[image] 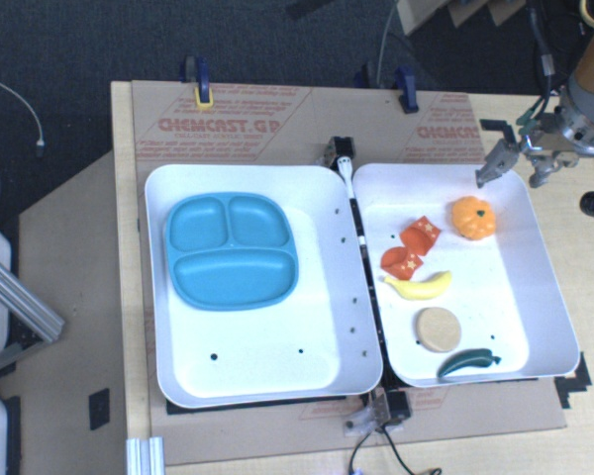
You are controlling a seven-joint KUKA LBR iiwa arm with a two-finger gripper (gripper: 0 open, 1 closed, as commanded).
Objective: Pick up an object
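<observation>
Camera view — jaws (518, 167) spread open, holding nothing, above orange pumpkin (473, 218).

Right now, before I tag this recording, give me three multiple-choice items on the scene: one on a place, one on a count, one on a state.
1. Where does the blue divided plate lie?
A. in the left bin
B. in the right bin
C. on the cardboard

2. How many objects lie in the right bin?
A. two
B. five
C. eight

3. How does the gripper stand?
A. shut on the banana
B. open, holding nothing
C. pressed on the plate

Answers:
1 A: the plate sits in the left bin.
2 B: orange pumpkin, red pieces, banana, tan disc, green pepper.
3 B: its fingers are spread over the right bin's far edge, nothing between them.
</observation>
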